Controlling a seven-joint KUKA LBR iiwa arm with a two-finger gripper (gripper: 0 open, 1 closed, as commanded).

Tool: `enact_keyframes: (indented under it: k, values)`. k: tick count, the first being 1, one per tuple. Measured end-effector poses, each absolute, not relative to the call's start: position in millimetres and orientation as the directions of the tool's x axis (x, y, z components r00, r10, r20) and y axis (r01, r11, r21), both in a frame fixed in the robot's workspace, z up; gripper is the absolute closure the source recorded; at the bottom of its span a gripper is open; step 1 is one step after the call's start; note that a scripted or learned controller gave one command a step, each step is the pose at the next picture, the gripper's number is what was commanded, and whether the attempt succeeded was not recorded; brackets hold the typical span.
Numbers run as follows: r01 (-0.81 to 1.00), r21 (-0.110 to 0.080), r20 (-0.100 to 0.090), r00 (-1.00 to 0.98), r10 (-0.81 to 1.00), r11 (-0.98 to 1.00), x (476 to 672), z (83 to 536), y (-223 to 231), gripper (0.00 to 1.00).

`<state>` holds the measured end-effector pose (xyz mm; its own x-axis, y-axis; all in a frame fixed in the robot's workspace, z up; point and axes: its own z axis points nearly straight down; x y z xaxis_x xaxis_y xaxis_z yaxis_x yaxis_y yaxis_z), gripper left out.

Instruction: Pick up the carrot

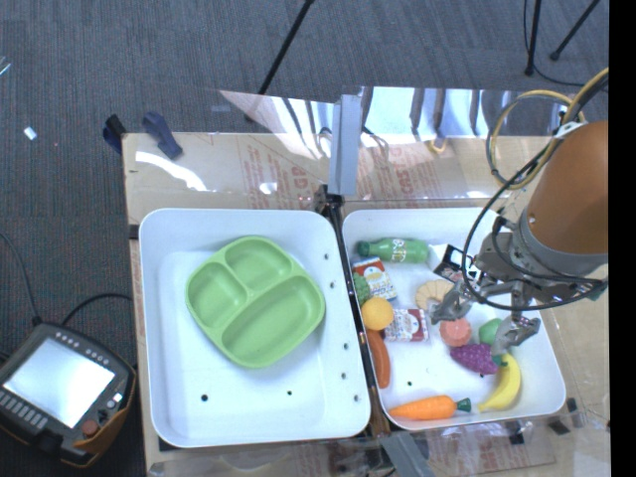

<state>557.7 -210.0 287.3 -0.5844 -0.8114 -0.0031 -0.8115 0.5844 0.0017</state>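
The carrot (pixel 427 406), orange with a green stub pointing right, lies flat along the front edge of the right bin (pixel 553 366). My gripper (pixel 482 320) hangs above the bin's middle right, well behind the carrot. Its two fingers (pixel 445 309) are spread apart and it is open. Nothing is held between them. Under it lie a pink-red round piece (pixel 455 332) and a small green piece (pixel 490 328).
Purple grapes (pixel 474 357) and a banana (pixel 505 386) sit just behind and right of the carrot. A long orange-red piece (pixel 379 358), a yellow ball (pixel 376 313), a red-white packet (pixel 406 324) and a green bottle (pixel 396 250) fill the bin's left side. The left bin (pixel 169 366) holds a green divided plate (pixel 255 300).
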Motion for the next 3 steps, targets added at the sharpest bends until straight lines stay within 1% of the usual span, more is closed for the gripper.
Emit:
enact_keyframes:
  k: [1, 2, 3]
  values:
    - [-0.838, 0.005, -0.001, -0.546, -0.838, 0.546, 509.7, 235, -112, 0.00]
    - [-0.898, 0.004, -0.002, -0.441, -0.898, 0.441, 533.3, 190, -136, 0.00]
    - [-0.845, -0.009, -0.003, -0.534, -0.845, 0.534, 569.2, 211, -195, 0.00]
